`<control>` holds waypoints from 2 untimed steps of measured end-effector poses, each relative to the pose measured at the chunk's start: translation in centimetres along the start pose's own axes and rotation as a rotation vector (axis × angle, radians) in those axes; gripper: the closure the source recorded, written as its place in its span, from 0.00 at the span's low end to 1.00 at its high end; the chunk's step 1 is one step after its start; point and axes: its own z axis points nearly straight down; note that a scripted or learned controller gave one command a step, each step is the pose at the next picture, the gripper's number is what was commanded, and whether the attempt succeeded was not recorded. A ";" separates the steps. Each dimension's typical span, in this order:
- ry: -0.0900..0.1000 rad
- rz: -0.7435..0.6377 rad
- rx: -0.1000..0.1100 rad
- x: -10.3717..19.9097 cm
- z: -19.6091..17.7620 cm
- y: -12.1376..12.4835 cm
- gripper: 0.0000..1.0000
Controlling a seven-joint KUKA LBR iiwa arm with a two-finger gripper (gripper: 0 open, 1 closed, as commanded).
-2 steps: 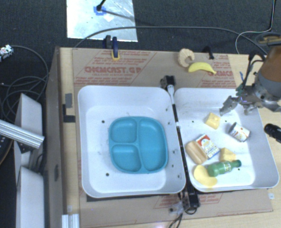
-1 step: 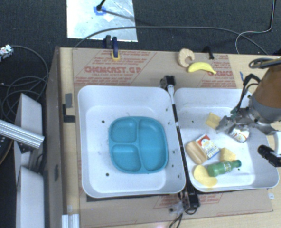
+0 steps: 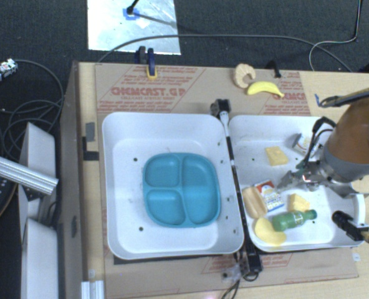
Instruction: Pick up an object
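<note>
Far left of the gripper (image 3: pixel 297 178), a blue divided plate (image 3: pixel 181 189) sits in the left bin (image 3: pixel 119 167). Just below-left of it lie a bread roll (image 3: pixel 253 202) and small carton (image 3: pixel 270 196); a green bottle (image 3: pixel 292 219) lies below, a yellow block (image 3: pixel 297 202) right beneath. Its grip I cannot tell.

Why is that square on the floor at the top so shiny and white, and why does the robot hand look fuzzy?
In the camera view, the shiny sheet on the dark floor bounces light back, so it glares pale; the white bins look bright too; the gripper over the right bin is small and soft-edged, so its details blur.
</note>
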 end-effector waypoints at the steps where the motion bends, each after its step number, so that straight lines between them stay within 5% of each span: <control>1: 0.000 0.001 0.003 1.4 0.7 -4.4 0.00; 2: 0.001 -0.002 0.004 -4.2 0.9 7.1 0.00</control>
